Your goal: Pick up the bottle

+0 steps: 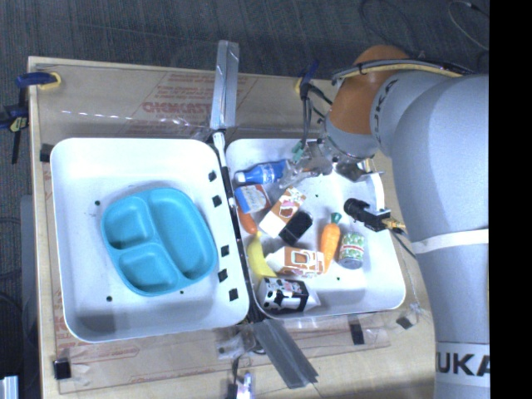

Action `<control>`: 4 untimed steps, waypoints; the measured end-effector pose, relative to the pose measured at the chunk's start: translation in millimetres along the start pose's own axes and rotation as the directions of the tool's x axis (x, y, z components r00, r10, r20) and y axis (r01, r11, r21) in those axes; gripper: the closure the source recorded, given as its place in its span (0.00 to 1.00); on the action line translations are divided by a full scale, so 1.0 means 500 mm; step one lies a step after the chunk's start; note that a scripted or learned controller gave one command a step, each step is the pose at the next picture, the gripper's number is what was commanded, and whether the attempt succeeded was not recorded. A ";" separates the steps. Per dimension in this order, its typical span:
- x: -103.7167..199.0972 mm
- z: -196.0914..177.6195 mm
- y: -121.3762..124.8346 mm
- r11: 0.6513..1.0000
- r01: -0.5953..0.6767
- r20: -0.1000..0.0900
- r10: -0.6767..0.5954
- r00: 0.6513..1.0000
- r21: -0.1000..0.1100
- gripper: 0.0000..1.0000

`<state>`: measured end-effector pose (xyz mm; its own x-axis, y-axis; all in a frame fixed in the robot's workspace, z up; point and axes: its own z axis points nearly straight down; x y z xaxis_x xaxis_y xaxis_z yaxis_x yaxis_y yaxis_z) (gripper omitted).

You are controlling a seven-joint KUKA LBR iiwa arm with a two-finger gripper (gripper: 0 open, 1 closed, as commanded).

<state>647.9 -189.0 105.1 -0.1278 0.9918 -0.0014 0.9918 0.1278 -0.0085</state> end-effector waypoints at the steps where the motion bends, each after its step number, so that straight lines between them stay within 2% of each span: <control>1: 0.000 0.000 0.000 1.000 0.000 0.000 0.000 1.000 0.000 0.00; 2: -0.043 -0.073 0.014 0.962 0.271 0.003 -0.271 0.963 -0.009 0.00; 3: 0.061 0.008 0.033 0.982 0.190 0.017 -0.190 0.982 -0.019 0.00; 4: 0.052 0.012 -0.004 0.975 -0.223 -0.001 0.223 0.975 -0.018 0.00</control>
<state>642.4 -163.6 98.9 0.0963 0.9953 -0.0021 0.9953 -0.0963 0.0099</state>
